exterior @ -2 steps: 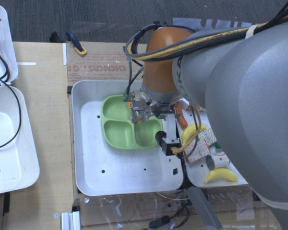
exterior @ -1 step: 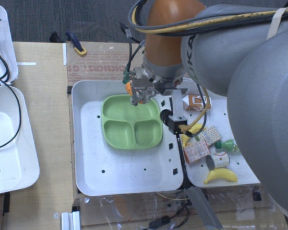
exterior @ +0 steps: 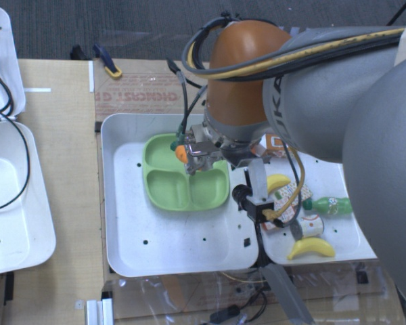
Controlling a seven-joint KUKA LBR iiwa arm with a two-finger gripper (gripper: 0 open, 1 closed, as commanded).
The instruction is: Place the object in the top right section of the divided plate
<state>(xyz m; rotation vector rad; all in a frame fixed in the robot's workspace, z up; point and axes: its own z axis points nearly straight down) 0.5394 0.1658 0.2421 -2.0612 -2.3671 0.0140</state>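
The grey arm (exterior: pixel 325 93) reaches over the white bin (exterior: pixel 122 235), where a green divided plate (exterior: pixel 169 181) lies. Its claw (exterior: pixel 189 156) hangs over the plate's upper right section and seems clenched on a small orange object (exterior: pixel 181 154).

We look down from one fixed camera set above the bench (exterior: pixel 61 114), tilted at a slant, so the far side of the scene runs along the top of our view and the near edge along the bottom. We stand close enough that the arm (exterior: pixel 325 93), reaching in from our right, looms large and covers much of the upper right. Directly below us sits the right-hand white bin (exterior: pixel 122 249), seen nearly whole, with the green divided plate (exterior: pixel 169 195) near our centre. The left-hand bin (exterior: pixel 13 215) is cut by our left edge.
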